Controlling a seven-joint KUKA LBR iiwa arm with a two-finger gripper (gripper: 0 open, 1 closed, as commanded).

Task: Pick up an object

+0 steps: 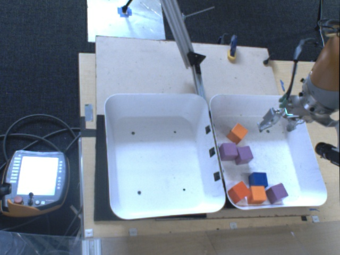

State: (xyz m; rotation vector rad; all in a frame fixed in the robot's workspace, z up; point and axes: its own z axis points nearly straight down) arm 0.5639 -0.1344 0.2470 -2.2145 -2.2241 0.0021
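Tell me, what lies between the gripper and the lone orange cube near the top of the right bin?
Only bare white bin floor separates the gripper from the orange cube.

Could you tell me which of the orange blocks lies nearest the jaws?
The lone orange block at the far end of the right bin, just left of the gripper; the other two orange blocks sit at the near edge.

Two white bins, left (pixel 159 158) and right (pixel 303 163), looking like smooth moulded plastic with a soft sheen. Inside the right one, matt foam-looking blocks: orange (pixel 238 133), purple (pixel 229 151), blue (pixel 258 179). Underneath, a pale board (pixel 149 68), matt and a bit speckled, like chipboard. Around that, dark rough carpet (pixel 42 47). Up top, a shiny metal-looking sheet (pixel 138 15) and a brushed metal bar (pixel 175 20). Gripper (pixel 268 120) bare silvery metal, fairly glossy.
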